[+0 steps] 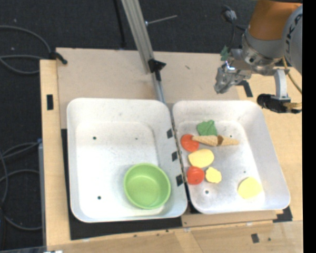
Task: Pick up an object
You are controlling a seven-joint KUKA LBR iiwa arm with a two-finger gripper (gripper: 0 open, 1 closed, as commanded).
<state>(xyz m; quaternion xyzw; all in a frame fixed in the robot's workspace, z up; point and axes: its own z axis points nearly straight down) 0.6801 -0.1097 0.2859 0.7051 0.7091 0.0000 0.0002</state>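
Note:
The right bin (263, 141) holds several small toy foods: a green leafy piece (206, 127), a tan cone-shaped piece (215, 140), a red piece (188, 142), a yellow piece (201, 158), a second red piece (195, 175) beside a small yellow piece (213, 175), and a yellow disc (249, 187). My gripper (224, 83) hangs above the bench just beyond the right bin's far rim, well above the objects. Nothing shows between its fingers.
The left bin (95, 141) holds a green bowl (146, 186) near its front right corner. A slanted metal pole (141, 36) rises behind the bins. Cables lie on the dark floor at the left.

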